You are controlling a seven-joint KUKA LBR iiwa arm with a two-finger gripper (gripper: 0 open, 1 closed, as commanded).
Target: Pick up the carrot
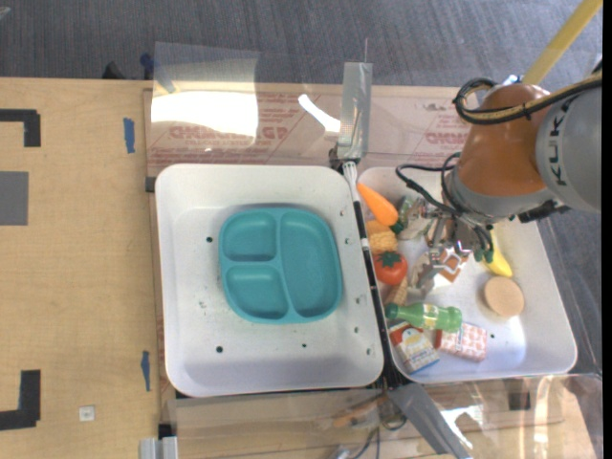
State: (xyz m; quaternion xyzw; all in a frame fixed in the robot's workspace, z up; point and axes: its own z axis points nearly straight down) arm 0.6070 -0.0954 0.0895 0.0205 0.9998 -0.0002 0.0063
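The orange carrot lies tilted in the far left corner of the right bin, against the divider between the bins. My gripper hangs over the middle of that bin, to the right of the carrot and a little nearer the camera. Its metal fingers point down among the toy foods, and nothing shows clearly between them. The orange wrist band sits above it.
The right bin also holds a tomato, a corn piece, a green bottle, a round biscuit, a banana and small cartons. A teal divided plate sits in the left bin.
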